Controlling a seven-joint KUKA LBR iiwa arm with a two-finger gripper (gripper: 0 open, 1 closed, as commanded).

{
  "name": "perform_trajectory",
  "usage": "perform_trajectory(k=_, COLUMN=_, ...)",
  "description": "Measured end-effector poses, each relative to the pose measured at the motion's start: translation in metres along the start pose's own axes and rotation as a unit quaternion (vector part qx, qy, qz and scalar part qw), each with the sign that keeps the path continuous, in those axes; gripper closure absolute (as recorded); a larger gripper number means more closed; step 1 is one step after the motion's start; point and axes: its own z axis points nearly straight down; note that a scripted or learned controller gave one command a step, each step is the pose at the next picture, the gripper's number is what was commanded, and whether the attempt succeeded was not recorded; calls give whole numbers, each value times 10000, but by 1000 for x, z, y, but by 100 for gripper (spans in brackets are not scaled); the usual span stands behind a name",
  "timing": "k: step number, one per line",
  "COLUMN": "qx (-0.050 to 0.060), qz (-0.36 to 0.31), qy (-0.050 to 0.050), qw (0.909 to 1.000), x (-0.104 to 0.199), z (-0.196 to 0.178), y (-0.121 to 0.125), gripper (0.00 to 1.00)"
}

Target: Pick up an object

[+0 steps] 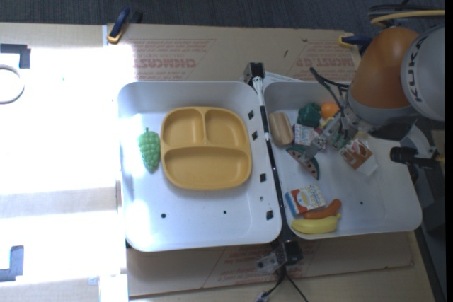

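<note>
My gripper [320, 140] hangs low over the back of the right bin [386, 212], among a cluster of toy foods. Right beside it lie a tan bread roll [281, 128], a dark green vegetable [309, 113] and a small orange [329, 109]. A watermelon slice [310, 163] lies just in front of the gripper. A small brown-and-white carton [359, 155] sits to its right, under the arm. Whether anything is between the jaws is hidden by the wrist and the clutter.
At the right bin's front lie a small printed box [305, 199], a red sausage [326, 209] and a banana [315, 225]. The left bin [205, 223] holds a yellow divided plate [206, 148] and green grapes [149, 149] to the plate's left.
</note>
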Motion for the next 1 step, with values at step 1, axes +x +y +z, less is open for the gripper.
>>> perform_trajectory(k=1, qx=2, qz=-625, qy=-22, qw=9980, x=14, z=-1, y=15, gripper=0)
